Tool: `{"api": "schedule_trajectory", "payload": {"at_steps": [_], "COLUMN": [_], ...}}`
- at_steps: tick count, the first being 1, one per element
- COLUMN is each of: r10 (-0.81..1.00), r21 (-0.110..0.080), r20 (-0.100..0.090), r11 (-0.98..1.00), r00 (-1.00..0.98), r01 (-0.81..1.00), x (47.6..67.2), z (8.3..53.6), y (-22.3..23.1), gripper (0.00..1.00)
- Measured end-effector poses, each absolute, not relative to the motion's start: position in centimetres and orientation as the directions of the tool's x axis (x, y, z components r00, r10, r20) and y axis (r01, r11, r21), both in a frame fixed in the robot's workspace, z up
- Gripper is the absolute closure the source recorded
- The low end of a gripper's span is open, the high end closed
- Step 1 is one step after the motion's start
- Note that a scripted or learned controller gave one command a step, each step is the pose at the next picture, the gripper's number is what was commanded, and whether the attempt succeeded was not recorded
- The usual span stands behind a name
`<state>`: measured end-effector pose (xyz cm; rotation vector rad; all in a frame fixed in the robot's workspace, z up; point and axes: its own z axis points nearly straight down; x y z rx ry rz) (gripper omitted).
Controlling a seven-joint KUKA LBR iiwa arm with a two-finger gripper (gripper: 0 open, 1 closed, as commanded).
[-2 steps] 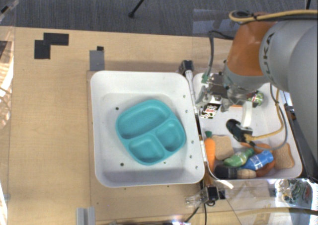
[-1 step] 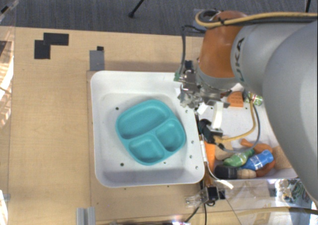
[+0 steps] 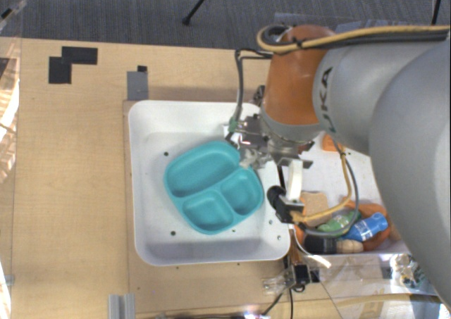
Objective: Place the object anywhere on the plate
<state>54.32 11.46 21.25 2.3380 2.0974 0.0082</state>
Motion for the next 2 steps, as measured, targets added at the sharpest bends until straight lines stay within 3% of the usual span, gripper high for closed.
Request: {"api": "schedule_trajectory", "payload": {"at_steps": [1, 2], "r10": [0.995, 0.995], "r21": [-0.002, -0.001], "r20": [0.001, 0.001], "r11": [0.104, 0.102], "r00": [-0.104, -0.102], "r01": [0.995, 0.995], "x": [50.84, 50.86], "z": [20.36, 20.37], "y": [12.62, 12.59], "gripper": [1.0, 0.0]}}
